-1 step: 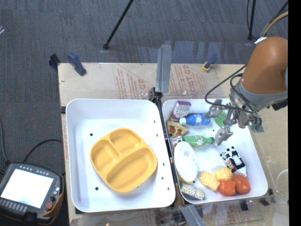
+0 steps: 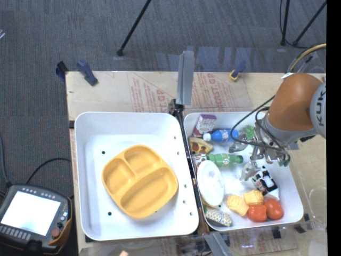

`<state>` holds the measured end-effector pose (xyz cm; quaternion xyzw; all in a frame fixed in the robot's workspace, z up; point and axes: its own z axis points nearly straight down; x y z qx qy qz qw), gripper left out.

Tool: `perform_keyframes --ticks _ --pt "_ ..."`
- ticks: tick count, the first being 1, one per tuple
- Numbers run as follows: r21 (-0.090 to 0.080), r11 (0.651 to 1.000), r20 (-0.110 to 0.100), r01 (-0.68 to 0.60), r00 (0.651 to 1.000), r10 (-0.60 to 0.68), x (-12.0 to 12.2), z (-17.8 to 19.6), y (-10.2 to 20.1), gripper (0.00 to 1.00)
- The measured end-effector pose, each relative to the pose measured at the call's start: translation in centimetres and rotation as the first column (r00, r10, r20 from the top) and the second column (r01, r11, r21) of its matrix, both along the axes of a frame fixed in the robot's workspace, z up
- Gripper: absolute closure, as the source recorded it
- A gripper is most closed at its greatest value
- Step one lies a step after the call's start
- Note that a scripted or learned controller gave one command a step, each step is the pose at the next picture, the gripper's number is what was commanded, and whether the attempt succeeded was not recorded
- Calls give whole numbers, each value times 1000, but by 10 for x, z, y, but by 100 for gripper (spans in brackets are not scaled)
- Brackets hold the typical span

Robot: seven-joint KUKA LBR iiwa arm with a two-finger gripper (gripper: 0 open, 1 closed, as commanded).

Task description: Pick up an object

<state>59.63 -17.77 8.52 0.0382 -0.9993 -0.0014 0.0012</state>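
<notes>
Gripper point(image 2: 257, 170), jaws open, empty, above crowded right bin point(image 2: 296, 199); we risk nudging the green bottle point(image 2: 226, 159), missing grasp

The bench point(image 2: 160, 92), a board-topped surface with red printing, carried two shallow white bins side by side. The right bin point(image 2: 295, 193) lay directly beneath the gripper point(image 2: 256, 167); the left bin point(image 2: 88, 143) sat well off to the gripper's far side, touching the right one along a dark seam. A grey upright post point(image 2: 186, 79) stood at the bench's rear, beyond the gripper. A blue clamp point(image 2: 86, 72) and a yellow-blue clamp point(image 2: 236, 72) gripped the rear edge.
</notes>
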Motion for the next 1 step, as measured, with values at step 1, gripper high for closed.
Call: perform_keyframes --ticks 1 --pt "-2 999 4 -54 999 54 -57 2 -35 0"
